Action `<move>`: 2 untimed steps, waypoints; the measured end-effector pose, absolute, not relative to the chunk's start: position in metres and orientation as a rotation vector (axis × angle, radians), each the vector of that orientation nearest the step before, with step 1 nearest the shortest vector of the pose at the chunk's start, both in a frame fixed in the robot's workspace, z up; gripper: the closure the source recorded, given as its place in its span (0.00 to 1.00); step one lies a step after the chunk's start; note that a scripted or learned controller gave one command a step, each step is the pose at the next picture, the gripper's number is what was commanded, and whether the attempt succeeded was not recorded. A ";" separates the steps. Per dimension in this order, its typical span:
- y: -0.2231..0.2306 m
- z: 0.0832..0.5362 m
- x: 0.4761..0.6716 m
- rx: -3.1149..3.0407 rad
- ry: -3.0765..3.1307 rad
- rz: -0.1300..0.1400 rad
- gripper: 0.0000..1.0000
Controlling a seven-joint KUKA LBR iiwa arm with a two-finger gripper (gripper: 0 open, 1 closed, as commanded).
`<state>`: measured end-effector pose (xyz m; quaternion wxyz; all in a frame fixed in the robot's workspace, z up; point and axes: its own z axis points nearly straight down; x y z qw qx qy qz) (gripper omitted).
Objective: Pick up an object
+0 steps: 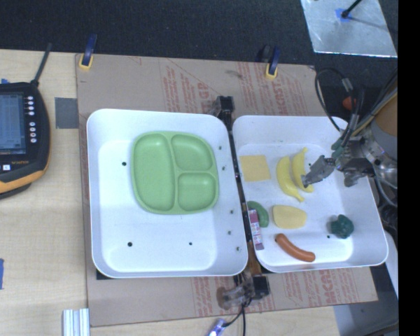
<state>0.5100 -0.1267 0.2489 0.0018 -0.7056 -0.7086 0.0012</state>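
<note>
The right bin point(360, 219) holds several toy foods: a yellow cheese square point(255, 167), a banana point(290, 175), a pale yellow lump point(290, 217), a small green piece point(260, 214), an orange-red sausage point(295, 247) and a dark green piece point(341, 226). My gripper point(330, 178) hangs over the right side of this bin, just right of the banana. It is open, its left fingertip point(311, 179) sits close to the banana's right edge, and nothing lies between the fingers.
The left bin point(112, 222) bears a light green divided plate point(174, 171). A teach pendant point(14, 142) lies at the far left of the bench. Cables point(336, 93) run behind the right bin near the arm.
</note>
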 end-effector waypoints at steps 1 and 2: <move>-0.127 0.107 0.549 -2.212 -2.223 0.008 0.00; -0.135 0.092 0.594 -2.215 -2.226 0.005 0.00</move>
